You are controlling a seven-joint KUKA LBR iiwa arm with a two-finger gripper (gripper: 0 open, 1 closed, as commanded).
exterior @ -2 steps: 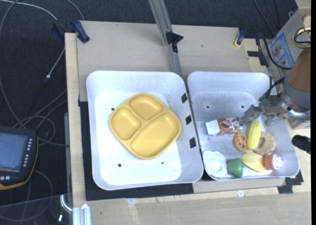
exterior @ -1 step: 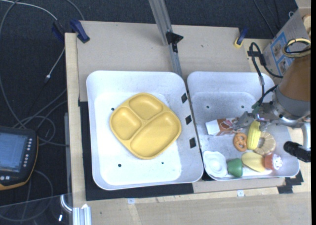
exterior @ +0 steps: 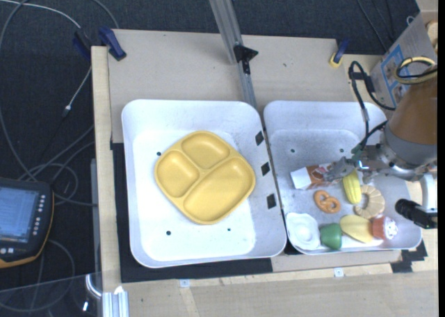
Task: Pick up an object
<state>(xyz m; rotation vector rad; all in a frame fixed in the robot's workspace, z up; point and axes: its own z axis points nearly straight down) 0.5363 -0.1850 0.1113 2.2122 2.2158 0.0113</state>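
Observation:
The right bin (exterior: 306, 124) holds several toy foods near its front. Among them are a brown pretzel (exterior: 326, 201), a yellow corn-like piece (exterior: 352, 188), a pale ring (exterior: 370, 202), a green piece (exterior: 332, 236), a white egg-like piece (exterior: 303, 229), a yellow lemon-like piece (exterior: 357, 228) and a red-and-white piece (exterior: 383, 227). An orange-and-white item (exterior: 311, 175) lies further left. My gripper (exterior: 343, 168) hangs low over the bin, just right of that item and above the corn-like piece. The grey arm with its orange band (exterior: 417, 117) reaches in from the right.
The left bin (exterior: 139, 190) carries a yellow divided plate (exterior: 204, 176). A metal pole (exterior: 229, 23) slants across the bench toward the gap between the bins. Cables trail over the floor at the left, beside a tablet-like pendant (exterior: 21, 218).

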